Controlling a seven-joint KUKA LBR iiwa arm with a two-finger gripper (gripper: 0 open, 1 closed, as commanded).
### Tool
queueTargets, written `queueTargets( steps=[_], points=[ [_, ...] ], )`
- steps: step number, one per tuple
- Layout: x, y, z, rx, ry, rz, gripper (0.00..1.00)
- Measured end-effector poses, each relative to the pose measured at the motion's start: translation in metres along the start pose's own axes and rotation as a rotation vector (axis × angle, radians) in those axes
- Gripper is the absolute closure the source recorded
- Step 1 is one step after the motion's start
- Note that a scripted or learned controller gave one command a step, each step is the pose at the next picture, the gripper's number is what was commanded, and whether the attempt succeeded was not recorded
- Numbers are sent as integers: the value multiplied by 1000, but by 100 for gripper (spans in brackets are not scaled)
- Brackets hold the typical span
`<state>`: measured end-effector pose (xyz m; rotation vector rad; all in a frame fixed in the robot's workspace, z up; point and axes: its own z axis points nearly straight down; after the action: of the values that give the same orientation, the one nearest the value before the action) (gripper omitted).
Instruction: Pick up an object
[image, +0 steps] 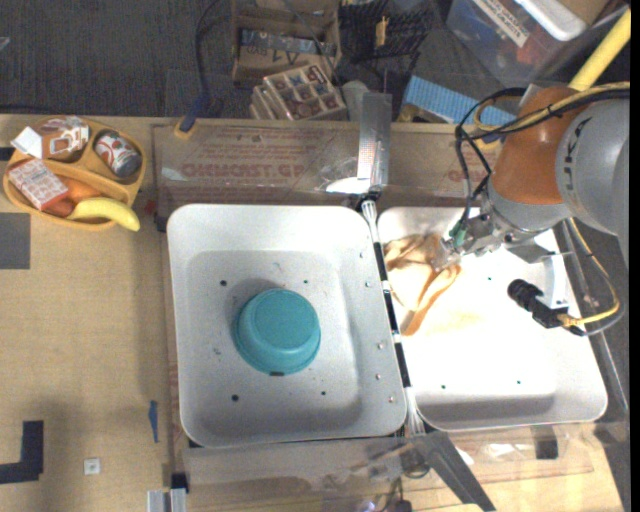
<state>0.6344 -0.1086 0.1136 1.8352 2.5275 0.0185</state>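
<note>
A floppy tan and orange piece with looping strands (425, 285) lies in the right bin (510, 385), against its left wall. My gripper (457, 246) reaches in from the right and sits at the upper end of that piece, where its strands meet the tip. Whether the piece is gripped cannot be made out. A teal bowl (279, 331) rests upside down in the middle of the left bin (200, 250), far from the gripper.
The arm's orange band (530, 160) and grey wrist hang over the right bin's back right corner. A black plug on a yellow cable (532, 301) hovers over that bin. A tray of toy food with a banana (70, 180) sits at the bench's far left.
</note>
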Motion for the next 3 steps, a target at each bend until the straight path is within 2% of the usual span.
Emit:
queueTargets(
  steps=[1, 2, 3],
  points=[
    [0, 0, 0, 0, 0, 0, 0],
    [-2, 1, -11, -5, -3, 2, 100],
    [-2, 1, -11, -5, -3, 2, 0]
  ],
)
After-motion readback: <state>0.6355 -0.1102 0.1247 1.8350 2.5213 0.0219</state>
